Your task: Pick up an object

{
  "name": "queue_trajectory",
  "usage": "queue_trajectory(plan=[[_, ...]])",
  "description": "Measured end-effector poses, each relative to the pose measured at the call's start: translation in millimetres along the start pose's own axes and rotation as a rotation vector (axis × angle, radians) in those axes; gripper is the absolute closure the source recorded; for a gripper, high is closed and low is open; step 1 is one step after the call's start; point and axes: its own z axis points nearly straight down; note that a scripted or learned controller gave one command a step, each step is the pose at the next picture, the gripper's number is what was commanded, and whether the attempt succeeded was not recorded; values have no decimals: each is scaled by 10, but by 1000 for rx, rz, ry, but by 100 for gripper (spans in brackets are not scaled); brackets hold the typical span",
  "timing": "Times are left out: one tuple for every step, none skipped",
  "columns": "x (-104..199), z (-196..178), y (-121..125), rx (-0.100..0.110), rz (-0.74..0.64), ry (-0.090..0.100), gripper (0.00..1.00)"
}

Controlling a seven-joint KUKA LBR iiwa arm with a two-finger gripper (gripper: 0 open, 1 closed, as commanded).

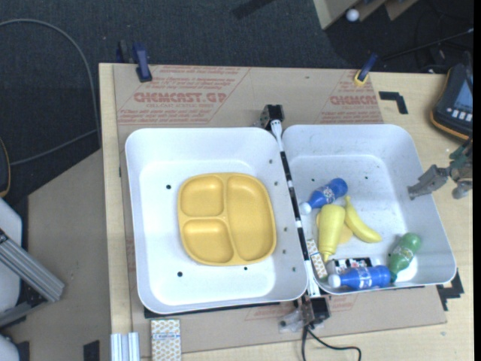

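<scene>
Camera view, looking down at a slant on the desk (218, 89), a tan board with red lettering. We see two shallow white bins side by side. The left bin (150, 156) carries a yellow divided plate (225, 218) with three compartments, lying flat near the bin's centre.

The right bin (361, 145) carries the loose objects, all crowded toward its 6 o'clock half. We note a small blue bottle (326, 194) with a white cap near the bin's centre, tilted with its cap toward 8 o'clock. Just below it lie a yellow squash-shaped toy (331, 232) and a yellow banana (362, 227), touching or very nearly touching each other. At about 5 o'clock in the bin lies a green bottle (404, 251), close to the wall. Along the 6 o'clock wall lies a larger blue bottle (364, 278) on its side, with a small dark box (353, 264) just above it.

We find the hand (434, 180) at the right bin's 3 o'clock rim, grey, over the wall of the bin and apart from every object. We see nothing between its fingers; whether they are spread or closed we cannot tell at this size and angle.

A blue clamp (140, 61) sits on the desk's far edge at 11 o'clock.
</scene>
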Motion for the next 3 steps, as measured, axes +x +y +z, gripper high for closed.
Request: queue_trajectory(plan=[[626,932,-205,2,-1,2,0],[1119,1605,238,-7,-4,2,0],[1073,1790,146,3,1,2,0]])
